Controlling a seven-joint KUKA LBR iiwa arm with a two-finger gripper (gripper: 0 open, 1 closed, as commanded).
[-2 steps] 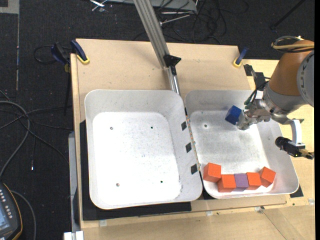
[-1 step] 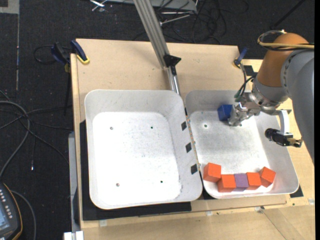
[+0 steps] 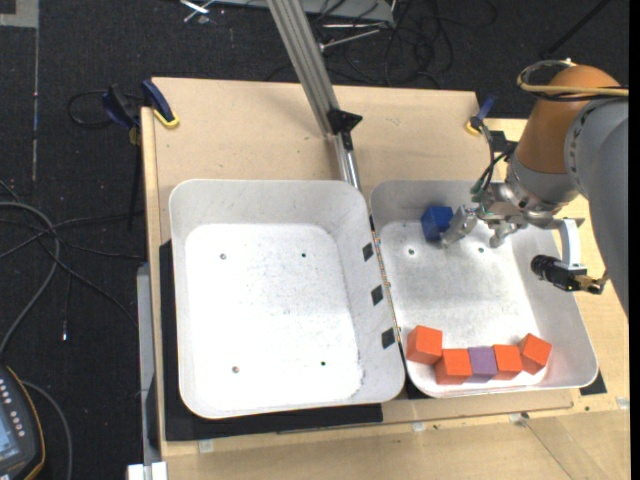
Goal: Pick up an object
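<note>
Gripper (image 3: 478, 226) low over the far end of the right bin (image 3: 560, 298), fingers spread apart and closed on nothing, with the blue block (image 3: 435, 221) just to their left, touching or nearly touching the nearest fingertip but not between them. Along the near wall of the same bin, a row of blocks packed side by side: orange block (image 3: 425, 344), second orange block (image 3: 455, 364), purple block (image 3: 482, 361), third orange block (image 3: 507, 359) and fourth orange block (image 3: 536, 352). Left bin (image 3: 200, 208) alongside, rims touching.
</note>
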